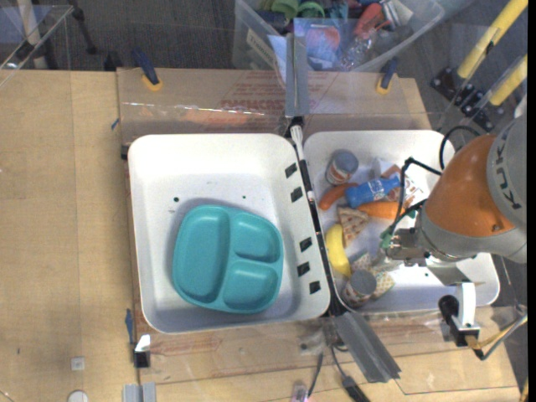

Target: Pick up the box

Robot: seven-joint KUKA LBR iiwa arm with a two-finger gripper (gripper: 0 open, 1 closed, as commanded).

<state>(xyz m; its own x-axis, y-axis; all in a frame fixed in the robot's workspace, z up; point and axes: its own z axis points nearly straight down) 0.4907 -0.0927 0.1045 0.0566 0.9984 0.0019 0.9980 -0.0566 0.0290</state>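
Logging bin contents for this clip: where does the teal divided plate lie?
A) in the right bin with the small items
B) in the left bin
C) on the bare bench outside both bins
B: the teal divided plate lies flat in the left bin, alone; the clutter sits in the right bin.

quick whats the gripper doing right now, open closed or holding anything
gripper: cannot be told; it sits low over the right bin, beside the pile of small items, with the arm's wrist covering most of it.
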